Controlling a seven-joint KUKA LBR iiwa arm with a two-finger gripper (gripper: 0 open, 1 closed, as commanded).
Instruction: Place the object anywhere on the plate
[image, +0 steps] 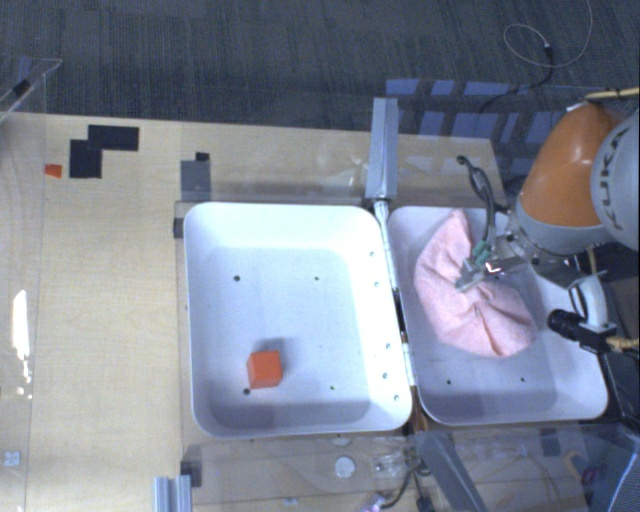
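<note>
Orange block (265, 369) sat in the near-left part of the left bin (300, 250), flat on the floor, clear of the walls. Nothing touched it.

Right bin (560, 395): pink plate (455, 300) lay across its middle, looking crumpled or folded rather than flat; exact shape not resolvable. No block on it.

Gripper (478, 272) sat over the plate's far-right part, tip angled down and to the left. Open or closed: could not tell, tip too small and dark against the pink. No orange seen at the tip, so judged not carrying the block. Arm (565, 180) entered from the right, above the right bin's far edge.

Far left on the bench (100, 300): black L-shaped mark (98, 148) and a small orange tag (52, 171), well apart from both bins.

Judgement: task not done; block and plate were in separate bins, with the divider wall between.

Notes for doing the step well:
- The pick comes first: travel left across the divider with height to spare.
- Descend straight over the block, jaws aligned to two opposite flat faces.
- Block has open floor on all sides, so approach is easy.
- Confirm orange shows at the tip before carrying back.
- Release low over the plate's broad middle; uneven surface could let it roll off.
</note>
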